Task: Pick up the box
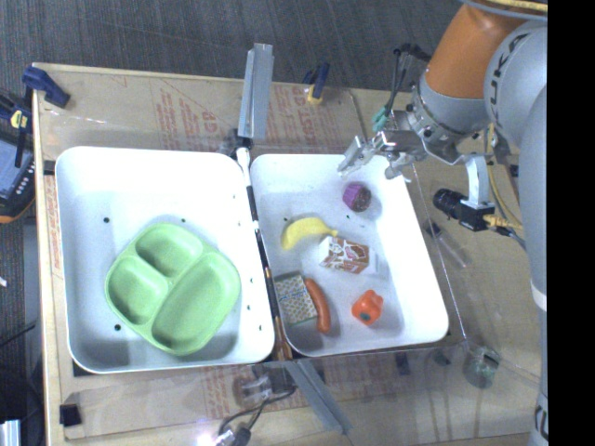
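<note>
The gripper (376, 154) hangs with its fingers apart over the back edge of the right bin (423, 277). The box (346, 255) lies in that bin's middle. The bench (139, 110) is brown, the floor dark.

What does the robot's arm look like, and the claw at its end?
The arm is thick and rounded, grey, with a broad orange band above the wrist. Thin cables, yellow and dark, run along it. The claw is small, of silvery metal, with two thin fingers, on a dark wrist mount with small green parts.
</note>
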